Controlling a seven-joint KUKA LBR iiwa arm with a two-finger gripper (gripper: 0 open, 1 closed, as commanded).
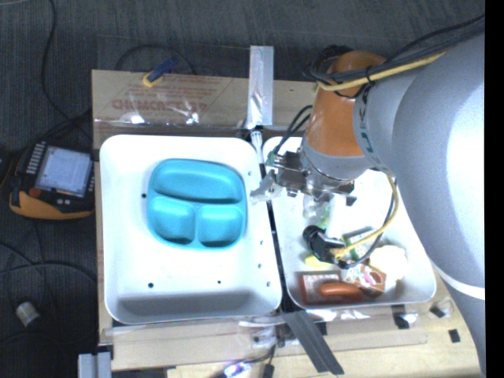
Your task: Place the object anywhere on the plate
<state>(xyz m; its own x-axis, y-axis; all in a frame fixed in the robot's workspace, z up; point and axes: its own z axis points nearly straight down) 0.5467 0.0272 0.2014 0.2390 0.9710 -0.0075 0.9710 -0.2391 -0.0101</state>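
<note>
A light blue plate (195, 201) with three compartments lies in the left white bin (130, 290), nothing on it. My gripper (319, 205) hangs below the orange wrist band, over the upper middle of the right bin (417, 286). A small pale greenish piece shows right at the gripper's tip; whether it is held or lies on the bin floor I cannot tell. Along the right bin's near edge lie a red-brown sausage-shaped thing (339, 290), a colourful packet (365, 274) and a white rounded thing (391, 260).
The grey arm covers the right bin's far and right side. The ridge where the two bins meet (272, 235) runs just left of the gripper. A handheld device (55, 176) lies on the floor to the left, off the bench.
</note>
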